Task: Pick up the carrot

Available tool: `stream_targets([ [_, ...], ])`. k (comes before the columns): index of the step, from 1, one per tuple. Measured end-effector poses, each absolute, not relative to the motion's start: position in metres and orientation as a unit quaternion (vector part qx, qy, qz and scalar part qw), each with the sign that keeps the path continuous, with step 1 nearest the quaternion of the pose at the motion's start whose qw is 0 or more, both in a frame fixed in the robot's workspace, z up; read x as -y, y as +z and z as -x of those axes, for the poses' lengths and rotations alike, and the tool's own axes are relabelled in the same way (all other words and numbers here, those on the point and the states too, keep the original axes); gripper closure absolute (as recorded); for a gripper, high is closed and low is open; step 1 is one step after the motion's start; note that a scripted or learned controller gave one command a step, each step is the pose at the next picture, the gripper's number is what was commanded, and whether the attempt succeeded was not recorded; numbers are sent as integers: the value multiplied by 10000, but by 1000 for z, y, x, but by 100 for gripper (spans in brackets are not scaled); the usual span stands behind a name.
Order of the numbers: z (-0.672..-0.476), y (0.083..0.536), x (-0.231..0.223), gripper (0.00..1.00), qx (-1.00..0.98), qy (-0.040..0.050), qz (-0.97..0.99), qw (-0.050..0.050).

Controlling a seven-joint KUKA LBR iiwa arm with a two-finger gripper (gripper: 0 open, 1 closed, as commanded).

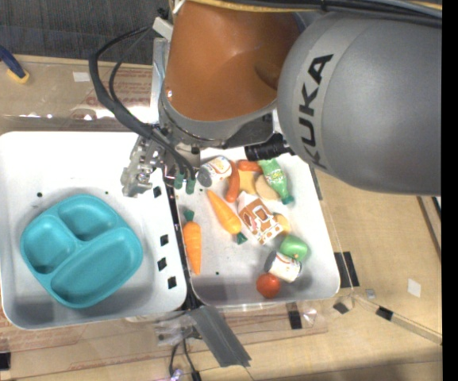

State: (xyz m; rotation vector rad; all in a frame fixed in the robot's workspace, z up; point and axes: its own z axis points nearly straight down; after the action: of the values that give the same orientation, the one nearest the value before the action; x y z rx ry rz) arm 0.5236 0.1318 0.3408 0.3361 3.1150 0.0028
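A carrot (192, 246) lies at the right bin's (328, 254) left wall, toy foods (259, 213) beside it. The claw (141, 169) hovers above the divider, its state unclear.

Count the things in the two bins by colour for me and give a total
Teal: 1, the plate
Orange: 3, a carrot by the divider, another, and an orange piece
Green: 2, a bottle and a green-topped item
Red: 1, a tomato
White and orange: 1, a carton
Total: 8; more may hide under the arm.

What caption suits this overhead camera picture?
KUKA arm's gripper hovers above the bins' divider; the carrot lies untouched in the right bin.
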Motion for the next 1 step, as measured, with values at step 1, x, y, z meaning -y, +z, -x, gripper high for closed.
stream_targets([
  [1, -479, 287, -86, 100, -9966, -7, -819, -8],
])
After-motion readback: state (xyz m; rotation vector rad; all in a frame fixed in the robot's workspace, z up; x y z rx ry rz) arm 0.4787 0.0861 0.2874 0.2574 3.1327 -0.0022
